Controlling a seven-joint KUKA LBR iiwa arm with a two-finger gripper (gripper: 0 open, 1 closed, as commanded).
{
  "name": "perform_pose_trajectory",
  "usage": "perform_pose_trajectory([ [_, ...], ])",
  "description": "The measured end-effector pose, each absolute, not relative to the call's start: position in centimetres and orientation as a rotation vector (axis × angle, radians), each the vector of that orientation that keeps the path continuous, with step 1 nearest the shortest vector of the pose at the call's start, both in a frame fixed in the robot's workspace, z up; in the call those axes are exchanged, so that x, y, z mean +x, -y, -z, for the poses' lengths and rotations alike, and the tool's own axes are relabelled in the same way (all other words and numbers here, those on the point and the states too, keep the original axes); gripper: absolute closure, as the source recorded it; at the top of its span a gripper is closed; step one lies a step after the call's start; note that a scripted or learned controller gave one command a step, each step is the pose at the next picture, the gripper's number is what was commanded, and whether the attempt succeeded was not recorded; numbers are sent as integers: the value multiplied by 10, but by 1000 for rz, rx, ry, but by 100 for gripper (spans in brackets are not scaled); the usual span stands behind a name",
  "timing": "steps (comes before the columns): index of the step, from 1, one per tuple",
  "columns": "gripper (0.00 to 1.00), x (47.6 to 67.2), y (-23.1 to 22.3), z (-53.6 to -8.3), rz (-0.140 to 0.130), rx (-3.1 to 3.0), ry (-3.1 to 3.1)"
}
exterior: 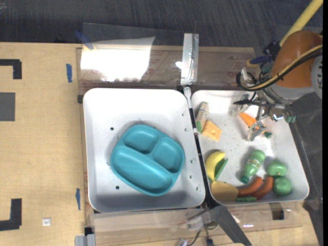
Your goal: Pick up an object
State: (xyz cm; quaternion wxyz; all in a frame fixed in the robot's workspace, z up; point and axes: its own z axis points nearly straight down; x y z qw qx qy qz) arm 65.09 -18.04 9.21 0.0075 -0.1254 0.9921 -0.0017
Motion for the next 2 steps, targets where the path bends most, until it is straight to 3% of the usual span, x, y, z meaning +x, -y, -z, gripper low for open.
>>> perform_pose_trajectory([
  [2,0,628,151,-88,1,-287,-3120],
])
